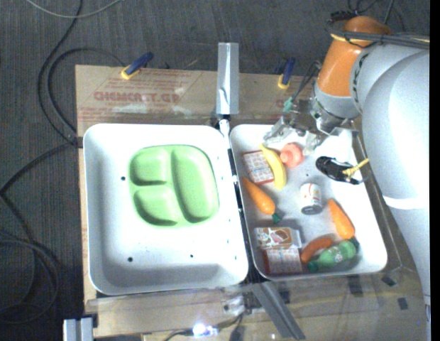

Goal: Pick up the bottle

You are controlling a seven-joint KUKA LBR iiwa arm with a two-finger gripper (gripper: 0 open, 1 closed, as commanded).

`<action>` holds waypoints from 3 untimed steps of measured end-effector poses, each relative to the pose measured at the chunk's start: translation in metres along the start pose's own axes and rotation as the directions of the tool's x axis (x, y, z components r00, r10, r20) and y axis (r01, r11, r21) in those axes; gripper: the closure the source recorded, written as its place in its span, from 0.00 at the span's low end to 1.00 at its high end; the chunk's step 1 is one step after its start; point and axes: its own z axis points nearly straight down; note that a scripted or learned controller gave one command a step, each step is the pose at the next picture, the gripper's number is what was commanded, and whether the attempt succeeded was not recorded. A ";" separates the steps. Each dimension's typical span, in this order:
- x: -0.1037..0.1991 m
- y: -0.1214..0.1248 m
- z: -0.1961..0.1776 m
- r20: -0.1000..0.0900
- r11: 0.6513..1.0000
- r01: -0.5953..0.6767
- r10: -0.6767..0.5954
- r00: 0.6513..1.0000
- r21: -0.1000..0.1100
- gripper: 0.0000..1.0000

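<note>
The bottle (336,256) is green with a dark cap and lies on its side in the near right corner of the right bin (371,222). My gripper (294,133) hangs over the far end of that bin, just above a pink round fruit (293,155) and a banana (275,166). It is well away from the bottle, with most of the bin's length between them. Nothing shows between its fingers.
An orange-red vegetable (316,246) lies against the bottle, with two small cartons (277,247) to its left. A carrot (341,220), a can (310,197), another carrot (259,197) and a small packet (255,168) lie mid-bin. The left bin (106,261) holds a green divided tray (175,183).
</note>
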 end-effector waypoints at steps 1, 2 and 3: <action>-0.084 -0.051 0.055 0.001 0.995 0.095 -0.095 0.995 -0.008 0.00; -0.087 -0.027 0.054 -0.017 0.999 -0.035 0.035 0.999 -0.002 0.00; -0.086 -0.080 0.054 -0.006 0.977 -0.215 0.215 0.977 -0.009 0.00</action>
